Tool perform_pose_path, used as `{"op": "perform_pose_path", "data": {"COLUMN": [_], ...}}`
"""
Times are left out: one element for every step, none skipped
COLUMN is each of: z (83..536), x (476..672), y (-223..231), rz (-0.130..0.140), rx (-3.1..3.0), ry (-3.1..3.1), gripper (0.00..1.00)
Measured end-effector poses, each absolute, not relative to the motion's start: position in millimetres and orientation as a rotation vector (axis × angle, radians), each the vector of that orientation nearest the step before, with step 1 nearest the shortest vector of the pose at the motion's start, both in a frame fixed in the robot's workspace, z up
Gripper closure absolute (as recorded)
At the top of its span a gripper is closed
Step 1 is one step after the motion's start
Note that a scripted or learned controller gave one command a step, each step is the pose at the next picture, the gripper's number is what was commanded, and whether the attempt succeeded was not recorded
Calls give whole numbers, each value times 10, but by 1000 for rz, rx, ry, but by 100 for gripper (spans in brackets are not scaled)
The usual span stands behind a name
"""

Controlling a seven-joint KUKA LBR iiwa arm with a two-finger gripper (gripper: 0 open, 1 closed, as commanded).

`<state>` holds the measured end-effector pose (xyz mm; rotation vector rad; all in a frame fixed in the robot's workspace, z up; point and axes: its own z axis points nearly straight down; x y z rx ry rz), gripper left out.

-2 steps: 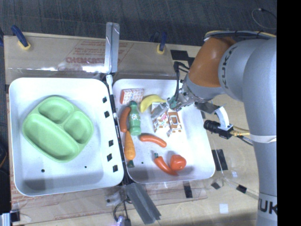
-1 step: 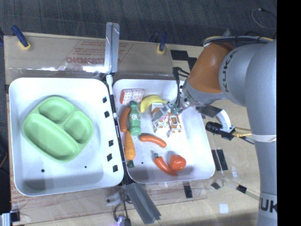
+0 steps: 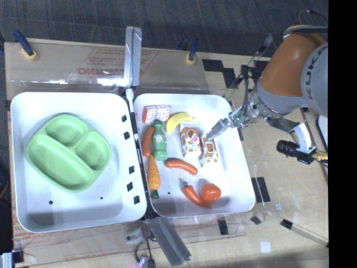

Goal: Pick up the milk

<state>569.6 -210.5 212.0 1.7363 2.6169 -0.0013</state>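
Two small white cartons with orange-red print lie side by side in the middle of the right bin [image 3: 237, 197]. One is a milk carton [image 3: 190, 140] and the other a similar carton [image 3: 210, 151]; the print is too small to tell which is the milk. My gripper [image 3: 213, 130] reaches in from the right, low over the bin, with its tip just above the top end of the right-hand carton and close to the left one. Nothing is visibly held.
The right bin also holds a yellow banana [image 3: 179, 119], a green bottle [image 3: 159, 141], an orange carrot [image 3: 153, 173], a red sausage [image 3: 181, 165], a red pepper [image 3: 203, 193] and an orange-red box [image 3: 155, 113]. The left bin [image 3: 28, 205] holds a green divided plate [image 3: 68, 151].
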Motion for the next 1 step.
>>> {"op": "perform_pose_path", "data": {"z": [1177], "x": [5731], "y": [-2112], "rz": [8], "rx": [1704], "ry": [2619], "gripper": [0]}}
